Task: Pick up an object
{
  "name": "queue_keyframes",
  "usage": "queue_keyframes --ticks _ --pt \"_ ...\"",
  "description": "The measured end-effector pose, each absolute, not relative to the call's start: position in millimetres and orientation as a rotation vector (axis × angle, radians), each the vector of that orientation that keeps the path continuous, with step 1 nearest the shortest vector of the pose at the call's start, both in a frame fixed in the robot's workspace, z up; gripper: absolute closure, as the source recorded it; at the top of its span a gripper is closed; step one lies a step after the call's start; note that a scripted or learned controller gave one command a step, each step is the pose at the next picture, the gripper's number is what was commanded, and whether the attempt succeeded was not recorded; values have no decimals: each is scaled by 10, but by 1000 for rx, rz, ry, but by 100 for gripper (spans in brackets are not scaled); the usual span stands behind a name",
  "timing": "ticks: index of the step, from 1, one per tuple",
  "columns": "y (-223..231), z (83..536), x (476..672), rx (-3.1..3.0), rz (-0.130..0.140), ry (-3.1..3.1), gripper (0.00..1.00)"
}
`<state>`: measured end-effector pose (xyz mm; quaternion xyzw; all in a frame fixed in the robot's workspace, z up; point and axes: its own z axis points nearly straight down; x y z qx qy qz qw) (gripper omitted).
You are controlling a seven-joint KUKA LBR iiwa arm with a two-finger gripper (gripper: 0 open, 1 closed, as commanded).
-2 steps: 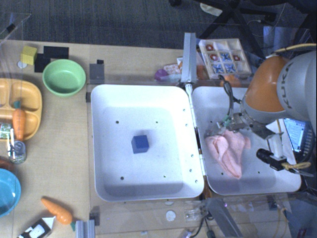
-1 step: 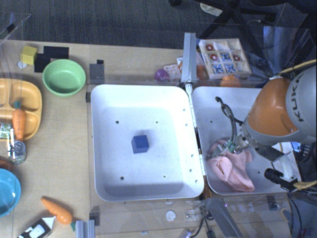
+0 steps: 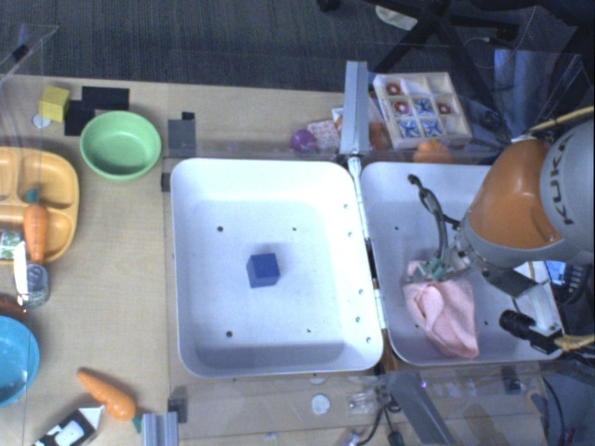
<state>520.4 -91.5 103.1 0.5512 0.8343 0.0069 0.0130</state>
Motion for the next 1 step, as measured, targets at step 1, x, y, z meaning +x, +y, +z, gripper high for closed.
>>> queue_keyframes --ticks 1 --pt "-542 1851 5870 1294 5 2853 100"
